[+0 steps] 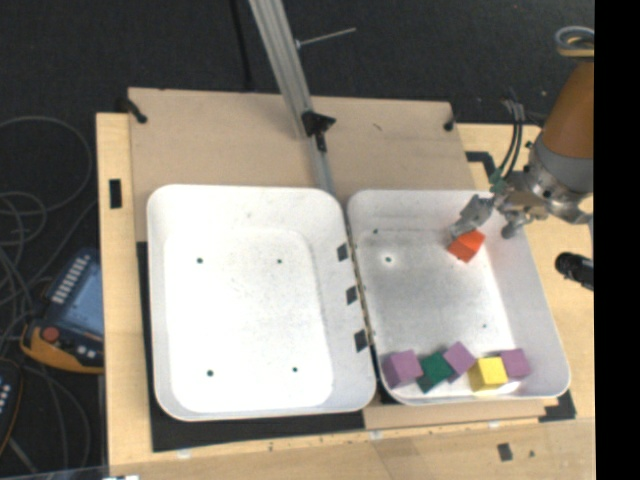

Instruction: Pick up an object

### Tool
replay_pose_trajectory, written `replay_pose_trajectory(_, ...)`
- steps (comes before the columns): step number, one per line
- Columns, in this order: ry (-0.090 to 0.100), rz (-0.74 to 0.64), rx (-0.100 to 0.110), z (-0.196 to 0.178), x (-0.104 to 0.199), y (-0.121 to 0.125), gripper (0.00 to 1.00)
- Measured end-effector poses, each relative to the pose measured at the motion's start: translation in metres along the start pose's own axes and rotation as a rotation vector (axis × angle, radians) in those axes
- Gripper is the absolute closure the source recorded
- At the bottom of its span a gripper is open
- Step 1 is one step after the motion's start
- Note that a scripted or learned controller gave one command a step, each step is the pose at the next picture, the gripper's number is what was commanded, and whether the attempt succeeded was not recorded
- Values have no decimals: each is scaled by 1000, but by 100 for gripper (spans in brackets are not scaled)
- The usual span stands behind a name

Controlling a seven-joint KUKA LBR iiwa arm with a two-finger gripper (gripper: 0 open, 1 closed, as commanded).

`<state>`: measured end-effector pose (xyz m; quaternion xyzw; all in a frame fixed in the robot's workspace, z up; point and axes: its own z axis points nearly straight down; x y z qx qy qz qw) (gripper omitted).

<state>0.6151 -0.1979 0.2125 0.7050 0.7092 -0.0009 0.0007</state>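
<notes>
The pincer (487, 218) hangs over the far right part of the right-hand bin (520, 298), and a small orange-red block (465, 246) sits right at its tip, toward the near-left of the fingers. From where I stand I cannot tell whether the block is pinched between the fingers or merely beside them, nor how wide the pincer stands; the fingers blur into the grey wrist.

That is the worry. If only a corner of the block is caught, I'd judge it could twist loose and drop back onto the bin floor as soon as the arm rises. If the fingers straddle nothing, a closing move may just nudge the block toward the bin's far wall.

The other pieces, two purple blocks (402, 366), a green one (436, 371), a yellow one (489, 372) and another purple, lie clustered along the near edge, well apart from the pincer. The left bin (250, 198) on the bench (400, 118) is not in play.
</notes>
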Motion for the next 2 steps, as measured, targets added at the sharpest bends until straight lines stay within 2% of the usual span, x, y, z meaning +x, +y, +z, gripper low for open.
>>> replay_pose_trajectory(1,-1,7,-3,59,-15,49,0)
replay_pose_trajectory(2,0,3,-6,95,-16,11,0)
